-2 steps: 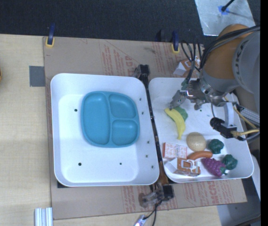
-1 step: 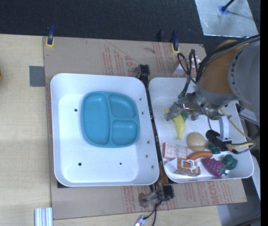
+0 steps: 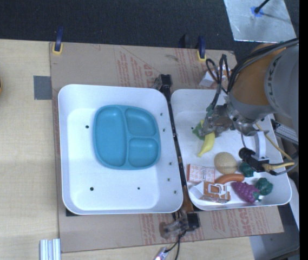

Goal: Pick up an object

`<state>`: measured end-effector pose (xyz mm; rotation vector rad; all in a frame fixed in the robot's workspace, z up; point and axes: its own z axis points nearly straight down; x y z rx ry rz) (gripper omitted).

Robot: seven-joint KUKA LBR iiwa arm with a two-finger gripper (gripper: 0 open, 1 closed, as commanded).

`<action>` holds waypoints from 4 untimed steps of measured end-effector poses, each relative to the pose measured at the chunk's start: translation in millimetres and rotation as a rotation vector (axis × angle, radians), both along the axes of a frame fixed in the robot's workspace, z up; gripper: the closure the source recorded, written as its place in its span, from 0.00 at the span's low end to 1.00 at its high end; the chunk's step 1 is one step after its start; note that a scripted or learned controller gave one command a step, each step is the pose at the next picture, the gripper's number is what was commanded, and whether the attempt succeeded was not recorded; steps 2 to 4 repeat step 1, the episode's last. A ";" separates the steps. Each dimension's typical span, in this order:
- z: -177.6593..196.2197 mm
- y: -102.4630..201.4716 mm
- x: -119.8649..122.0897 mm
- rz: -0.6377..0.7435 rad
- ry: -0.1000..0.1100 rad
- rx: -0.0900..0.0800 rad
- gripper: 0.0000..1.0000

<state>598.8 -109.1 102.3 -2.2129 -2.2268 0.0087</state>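
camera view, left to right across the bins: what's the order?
blue divided plate in the left bin → snack packet → banana → potato → purple grapes → broccoli

end effector (image 3: 212, 124) fingertips perhaps hidden, arm (image 3: 273, 85) cropped

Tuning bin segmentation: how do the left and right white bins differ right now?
The left white bin holds one item, a blue divided plastic plate; the right white bin holds many small items, among them a yellow toy banana and purple toy grapes. The arm's gripper is over the right bin, not the left. Both are shallow, white and round-cornered.
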 end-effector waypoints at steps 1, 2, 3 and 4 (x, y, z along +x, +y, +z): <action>90.3 58.1 -10.5 -0.001 -0.003 0.003 1.00; 90.3 58.1 -10.5 -0.001 -0.003 0.003 1.00; 90.3 58.1 -10.5 -0.001 -0.003 0.003 1.00; 90.3 58.1 -10.5 -0.001 -0.003 0.003 1.00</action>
